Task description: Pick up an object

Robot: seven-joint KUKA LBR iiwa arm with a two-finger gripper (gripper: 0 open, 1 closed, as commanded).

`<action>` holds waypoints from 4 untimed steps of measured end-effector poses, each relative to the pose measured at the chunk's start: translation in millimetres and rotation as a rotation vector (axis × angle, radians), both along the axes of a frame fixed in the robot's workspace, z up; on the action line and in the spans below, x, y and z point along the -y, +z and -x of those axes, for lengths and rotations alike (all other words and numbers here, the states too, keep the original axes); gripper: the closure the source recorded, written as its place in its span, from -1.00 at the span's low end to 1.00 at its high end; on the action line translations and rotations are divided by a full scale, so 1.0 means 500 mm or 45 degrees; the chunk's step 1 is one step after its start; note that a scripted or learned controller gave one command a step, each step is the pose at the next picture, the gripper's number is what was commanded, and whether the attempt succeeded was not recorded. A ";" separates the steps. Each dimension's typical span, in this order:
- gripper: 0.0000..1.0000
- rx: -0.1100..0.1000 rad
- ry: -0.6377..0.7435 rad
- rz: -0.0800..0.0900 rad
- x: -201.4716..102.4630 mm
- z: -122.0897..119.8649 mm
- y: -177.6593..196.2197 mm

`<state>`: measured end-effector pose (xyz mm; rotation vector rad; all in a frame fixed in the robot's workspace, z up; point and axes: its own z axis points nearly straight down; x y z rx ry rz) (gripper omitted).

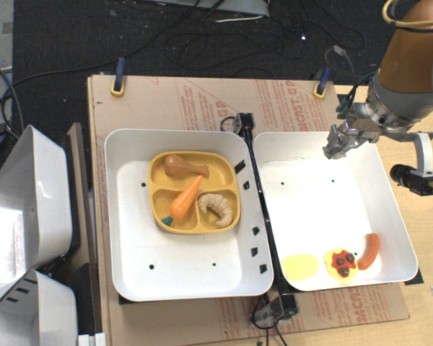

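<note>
The two shallow white plastic bins sit side by side on the bench, the left bin (pixel 130 265) carrying a yellow three-compartment plastic plate (pixel 161 166) and the right bin (pixel 303 193) mostly bare, with toy food only along its near edge. The grey arm with the orange band (pixel 411 49) reaches in from the right, and its two-finger gripper (pixel 337 147) hangs over the far rim of the right bin, well apart from every object; whether it is released or clenched I cannot tell, and nothing shows in its grasp. By my reading the pick has not begun: no object is lifted, and approach, descent, closing and lift all remain. In the plate, an orange toy carrot (pixel 187 198) lies in the near-left compartment, long axis diagonal, tip toward the far right and green stub at the near left; a brown toy drumstick (pixel 185 166) lies in the far compartment, long axis roughly left to right, thick end left; a pale curled toy shrimp (pixel 216 208) fills the near-right compartment. In the right bin, a flat yellow disc (pixel 300 266), a small round toy with red and dark toppings (pixel 342 262), and an orange-red toy sausage (pixel 369 251) form a row; the sausage, likeliest target, tilts steeply, upper end far-right.
</note>
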<state>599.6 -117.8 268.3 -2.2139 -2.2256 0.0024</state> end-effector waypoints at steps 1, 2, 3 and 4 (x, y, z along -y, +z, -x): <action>1.00 0.001 0.003 -0.002 -0.113 0.049 -0.003; 1.00 0.001 0.002 -0.001 -0.208 0.089 0.000; 1.00 -0.001 0.002 0.000 -0.291 0.139 -0.014; 1.00 0.000 0.003 -0.001 -0.388 0.151 -0.042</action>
